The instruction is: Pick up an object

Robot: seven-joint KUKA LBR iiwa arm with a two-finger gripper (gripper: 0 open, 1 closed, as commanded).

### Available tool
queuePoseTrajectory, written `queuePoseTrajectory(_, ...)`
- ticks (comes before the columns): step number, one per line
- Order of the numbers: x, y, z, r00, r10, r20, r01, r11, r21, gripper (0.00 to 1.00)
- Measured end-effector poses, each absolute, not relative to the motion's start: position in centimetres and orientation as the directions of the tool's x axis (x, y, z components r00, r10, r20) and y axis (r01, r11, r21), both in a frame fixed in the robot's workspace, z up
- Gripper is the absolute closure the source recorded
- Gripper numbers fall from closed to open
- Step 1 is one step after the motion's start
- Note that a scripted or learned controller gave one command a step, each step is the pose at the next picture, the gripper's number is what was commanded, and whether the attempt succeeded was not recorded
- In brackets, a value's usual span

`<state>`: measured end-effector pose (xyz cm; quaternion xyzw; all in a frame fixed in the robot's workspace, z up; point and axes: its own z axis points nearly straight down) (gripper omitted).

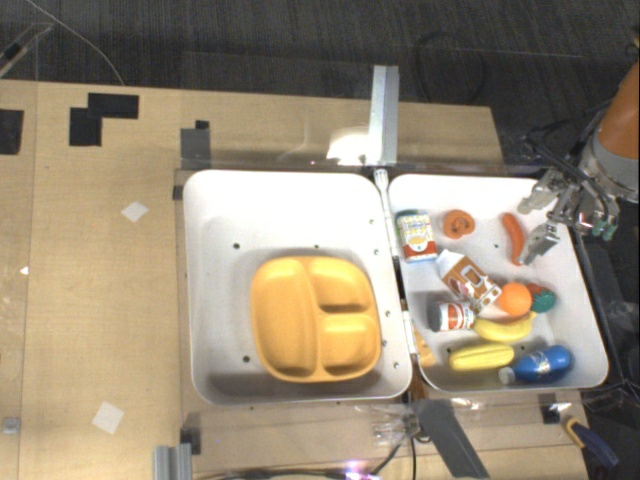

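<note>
- The surface (90, 298) is pale wood and stretches far to the left of the claw, carrying two white bins side by side.
- The left bin (215, 268) sits well to the left of the claw and holds a yellow divided tray (315, 318), low and wide.
- The right bin (590, 338) lies directly under the claw and is crowded with small things, any of which could serve as the object to pick up.
- The arm (620, 133) comes in from the right, its orange band above the bin's far right corner.
- The claw (548, 218) hovers over the upper right part of this bin; its fingers look spread apart with nothing between them.
- A red sausage (513, 236) lies just left of the claw, the nearest candidate.
- A brown ring like a doughnut (458, 224) sits further left, and a small carton (415, 234) beyond it by the bin's dividing wall.
- Below and left of the claw are an orange (515, 298), a banana (500, 330), a small can (452, 316) and a blue bottle (540, 364), packed close.
- Risk, as I judge it: the sausage is thin and rounded, so fingers closing off-centre could push it aside or let it roll out.
- Risk: descending this near the right wall could make a finger strike the rim.
- Risk: going for the crowded lower pile could pinch two things at once or jam a finger on a neighbour.
</note>
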<state>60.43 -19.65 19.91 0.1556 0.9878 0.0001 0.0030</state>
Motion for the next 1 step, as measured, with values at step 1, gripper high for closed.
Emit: queuePoseTrajectory(1, 64.74, -19.04, 8.78, -0.51, 0.86, -0.007, 0.86, 0.51, 0.007, 0.0)
